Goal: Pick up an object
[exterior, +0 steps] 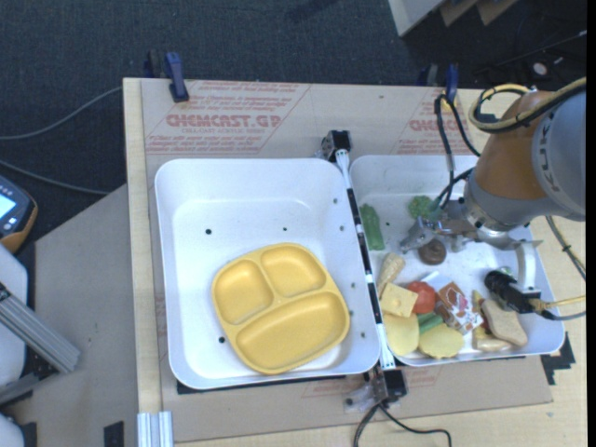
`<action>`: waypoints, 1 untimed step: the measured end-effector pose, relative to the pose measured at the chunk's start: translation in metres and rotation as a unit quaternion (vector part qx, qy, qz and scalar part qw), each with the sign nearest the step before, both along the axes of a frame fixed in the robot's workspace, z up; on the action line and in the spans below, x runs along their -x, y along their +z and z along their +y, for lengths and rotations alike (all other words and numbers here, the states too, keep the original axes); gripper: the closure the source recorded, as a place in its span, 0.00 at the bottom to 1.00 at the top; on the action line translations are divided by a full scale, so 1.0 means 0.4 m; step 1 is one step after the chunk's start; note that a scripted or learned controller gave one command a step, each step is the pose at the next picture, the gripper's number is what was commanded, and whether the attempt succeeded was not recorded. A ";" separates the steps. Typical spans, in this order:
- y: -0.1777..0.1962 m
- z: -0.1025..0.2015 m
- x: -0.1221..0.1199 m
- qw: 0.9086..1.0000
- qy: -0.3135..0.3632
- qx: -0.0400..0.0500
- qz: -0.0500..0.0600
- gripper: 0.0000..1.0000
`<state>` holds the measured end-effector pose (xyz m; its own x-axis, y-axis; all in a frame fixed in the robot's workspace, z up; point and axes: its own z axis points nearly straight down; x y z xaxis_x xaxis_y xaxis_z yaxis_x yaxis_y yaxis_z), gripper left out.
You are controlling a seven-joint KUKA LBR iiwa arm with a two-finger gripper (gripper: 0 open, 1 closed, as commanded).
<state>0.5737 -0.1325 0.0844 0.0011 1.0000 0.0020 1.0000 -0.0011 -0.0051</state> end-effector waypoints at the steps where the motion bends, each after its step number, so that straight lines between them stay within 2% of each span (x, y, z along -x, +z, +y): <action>1: 0.026 0.000 -0.005 1.000 0.001 0.001 -0.003 1.00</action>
